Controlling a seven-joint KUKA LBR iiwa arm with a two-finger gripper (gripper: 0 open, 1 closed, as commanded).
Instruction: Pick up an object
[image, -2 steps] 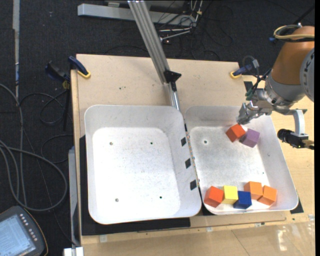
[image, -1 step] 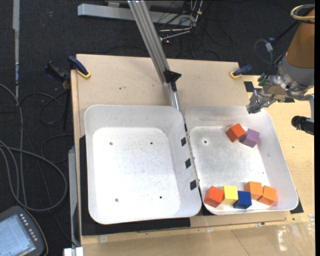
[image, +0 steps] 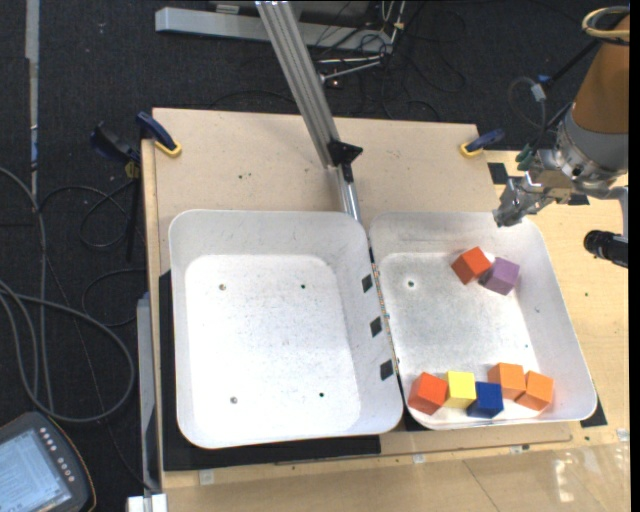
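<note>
From my remote seat, the arm reaches in at the upper right of the frame, its tool hanging over the far right corner of the right bin. Nothing sits between its fingers, and I cannot tell from this slant whether they stand wide or narrow.

The blocks all lie in the right bin. In its upper half, an orange block touches a purple block, both just below and left of the tool. Along the bin's lower edge a cluster rests close together: a red-orange block at the left, a yellow block beside it, a blue block next, then two orange blocks at the lower right corner.

The left bin occupies the centre-left of the frame, its edge meeting the right bin's. Both sit on the pale wooden table. A metal pole slants down from the top centre to the seam between the bins.
</note>
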